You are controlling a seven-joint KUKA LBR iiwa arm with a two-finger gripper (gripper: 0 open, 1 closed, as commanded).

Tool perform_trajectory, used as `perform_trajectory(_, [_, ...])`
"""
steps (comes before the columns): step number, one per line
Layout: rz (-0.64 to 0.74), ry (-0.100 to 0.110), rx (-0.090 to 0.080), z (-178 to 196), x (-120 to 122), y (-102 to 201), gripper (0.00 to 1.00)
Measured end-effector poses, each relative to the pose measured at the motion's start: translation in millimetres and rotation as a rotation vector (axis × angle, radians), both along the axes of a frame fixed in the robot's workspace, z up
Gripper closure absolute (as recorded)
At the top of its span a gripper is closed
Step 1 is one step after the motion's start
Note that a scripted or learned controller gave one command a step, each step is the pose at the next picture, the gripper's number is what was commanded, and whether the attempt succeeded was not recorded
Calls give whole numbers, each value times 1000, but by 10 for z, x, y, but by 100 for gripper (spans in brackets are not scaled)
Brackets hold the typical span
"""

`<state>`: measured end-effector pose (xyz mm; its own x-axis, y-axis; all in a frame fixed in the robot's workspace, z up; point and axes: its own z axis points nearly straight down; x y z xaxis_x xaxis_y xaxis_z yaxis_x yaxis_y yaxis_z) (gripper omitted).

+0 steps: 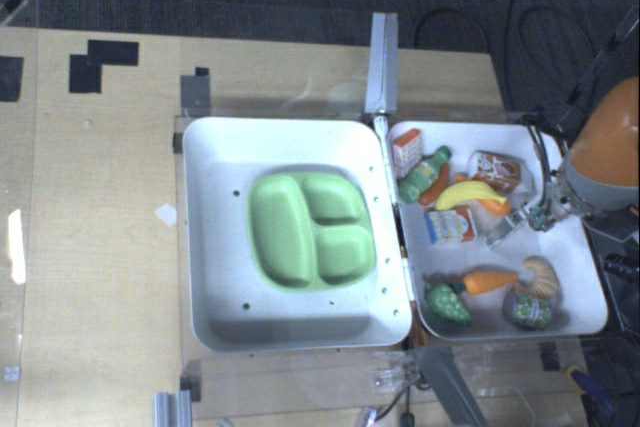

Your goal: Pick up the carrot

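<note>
Orange carrot point(490, 281) lies below the empty claw point(503, 229).

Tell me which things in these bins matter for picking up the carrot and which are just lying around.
For the job:
carrot, in the right bin
gripper, above that bin, apart from the carrot

Lying about:
green divided tray in the left bin
banana
small carton
broccoli-like green piece
</note>
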<state>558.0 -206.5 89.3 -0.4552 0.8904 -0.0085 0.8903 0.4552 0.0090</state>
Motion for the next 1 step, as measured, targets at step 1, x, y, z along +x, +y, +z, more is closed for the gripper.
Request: perform_trajectory(1, [-470,1,8,-9,582,646,0])
